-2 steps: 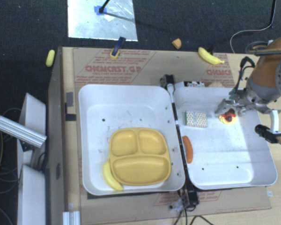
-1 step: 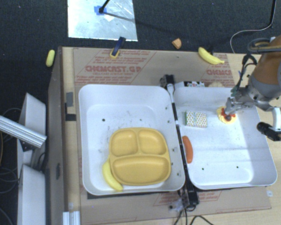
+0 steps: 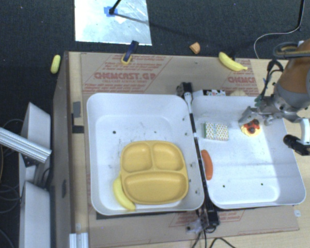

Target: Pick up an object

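1. Over the right-hand shallow white plastic bin (image 3: 279,190), at its far right corner, you have the grey two-finger gripper (image 3: 254,119) hanging from the arm with the orange band. You cannot tell from this view how its jaws are set; their tips are lost against the white floor.
2. Directly below the gripper lies the small round orange-and-red toy with a dark spot (image 3: 251,128), touching or just under the tips. It is compact, with no clear long axis, so approach angle matters little. You should judge it the likeliest target; nothing shows it as held.
3. Just to the left of that toy, the small flat green-speckled packet (image 3: 216,132) lies flat on the bin floor, near but apart.
4. Against the left wall of the same bin, the slim orange carrot-shaped toy (image 3: 207,165) runs lengthwise along the divider, well apart from the gripper.
5. Surface: smooth white plastic, brightly lit; you may expect a round item to roll if nudged.
6. Room: open floor around the target on the near and left sides; the bin's far wall stands close behind it.
7. Left-hand white bin (image 3: 101,118): 1 yellow 3-compartment plastic plate (image 3: 154,172) with 1 yellow toy banana (image 3: 122,194) beside its near-left edge.
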Action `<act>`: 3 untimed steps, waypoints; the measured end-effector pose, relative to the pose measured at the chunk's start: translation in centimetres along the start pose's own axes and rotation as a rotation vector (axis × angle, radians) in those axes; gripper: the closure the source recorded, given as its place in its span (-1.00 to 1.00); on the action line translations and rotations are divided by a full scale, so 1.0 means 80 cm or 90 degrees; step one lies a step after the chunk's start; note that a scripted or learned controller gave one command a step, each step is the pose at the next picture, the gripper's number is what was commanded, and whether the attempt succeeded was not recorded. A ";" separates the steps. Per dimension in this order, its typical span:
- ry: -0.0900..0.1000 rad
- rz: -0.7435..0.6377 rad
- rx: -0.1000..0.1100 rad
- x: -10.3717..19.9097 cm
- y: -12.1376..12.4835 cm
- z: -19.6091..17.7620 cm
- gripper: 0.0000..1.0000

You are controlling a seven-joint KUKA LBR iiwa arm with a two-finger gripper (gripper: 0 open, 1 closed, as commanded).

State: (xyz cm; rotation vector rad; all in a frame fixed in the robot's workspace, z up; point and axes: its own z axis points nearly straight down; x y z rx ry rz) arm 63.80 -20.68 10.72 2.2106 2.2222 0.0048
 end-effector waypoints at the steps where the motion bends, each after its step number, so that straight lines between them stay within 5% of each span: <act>1: 0.000 -0.001 -0.002 0.000 0.002 -0.014 1.00; 2: 0.000 -0.001 -0.002 0.000 0.001 -0.014 -1.00; 3: -0.001 -0.002 -0.005 -0.001 0.003 -0.028 1.00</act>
